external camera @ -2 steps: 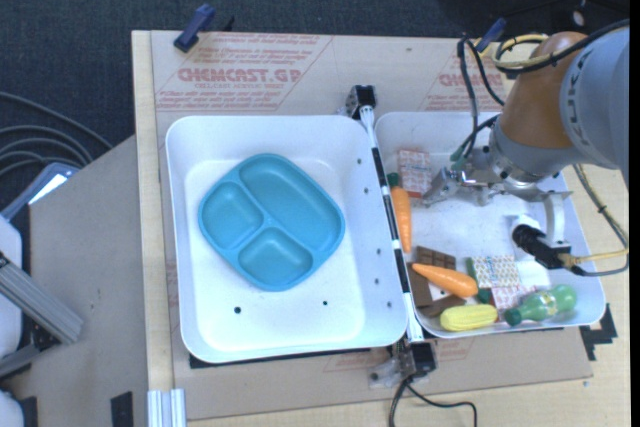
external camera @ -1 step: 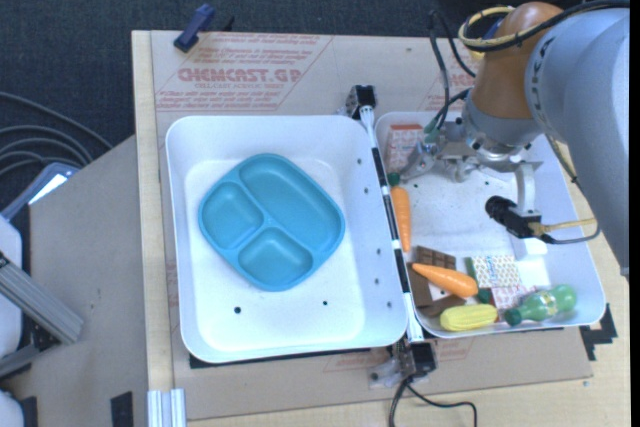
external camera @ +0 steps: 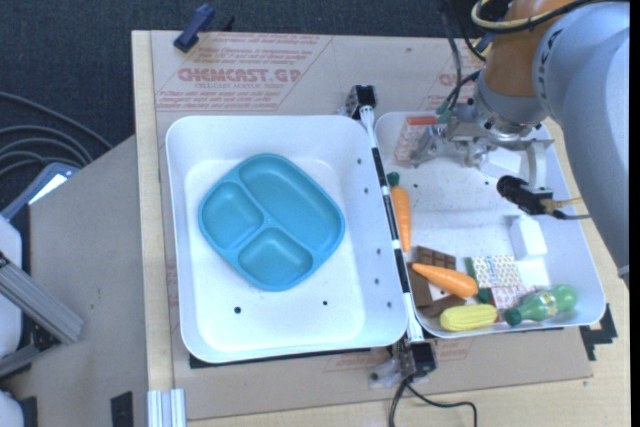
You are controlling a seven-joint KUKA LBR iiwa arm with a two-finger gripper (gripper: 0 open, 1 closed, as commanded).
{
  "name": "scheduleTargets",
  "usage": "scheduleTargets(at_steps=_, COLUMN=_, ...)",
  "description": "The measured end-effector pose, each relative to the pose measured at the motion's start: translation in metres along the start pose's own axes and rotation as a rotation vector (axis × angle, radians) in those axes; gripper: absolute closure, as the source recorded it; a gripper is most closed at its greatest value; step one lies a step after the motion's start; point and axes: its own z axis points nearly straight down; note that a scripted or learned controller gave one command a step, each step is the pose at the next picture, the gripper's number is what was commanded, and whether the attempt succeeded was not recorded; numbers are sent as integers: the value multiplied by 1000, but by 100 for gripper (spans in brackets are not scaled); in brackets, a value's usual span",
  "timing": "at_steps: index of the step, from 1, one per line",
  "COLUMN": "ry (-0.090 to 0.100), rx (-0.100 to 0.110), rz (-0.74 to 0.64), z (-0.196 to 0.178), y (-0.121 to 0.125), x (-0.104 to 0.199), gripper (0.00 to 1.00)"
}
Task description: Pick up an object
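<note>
My gripper (external camera: 462, 143) hangs over the far part of the right bin (external camera: 585, 260), beside a clear packet with red print (external camera: 408, 139) in the bin's far left corner. An orange carrot (external camera: 400, 212) lies along the bin's left wall. Toward the near edge lie a second carrot (external camera: 446, 278) across a brown block (external camera: 428, 267), a yellow corn-like piece (external camera: 468, 317), a green bottle (external camera: 541, 303), patterned packets (external camera: 499, 272) and a white block (external camera: 527, 237). I see nothing held by the gripper.
The left bin (external camera: 190, 245) holds a blue divided plate (external camera: 271, 219). A small blue object (external camera: 193, 27) lies on the board beyond the bins. The grey arm (external camera: 590, 85) covers the right bin's far right corner.
</note>
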Motion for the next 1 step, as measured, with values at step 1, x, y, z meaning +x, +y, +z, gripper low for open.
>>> scheduleTargets(at_steps=1, ry=14, rx=-2, rz=-4, z=1, y=-43, x=-27, gripper=0)
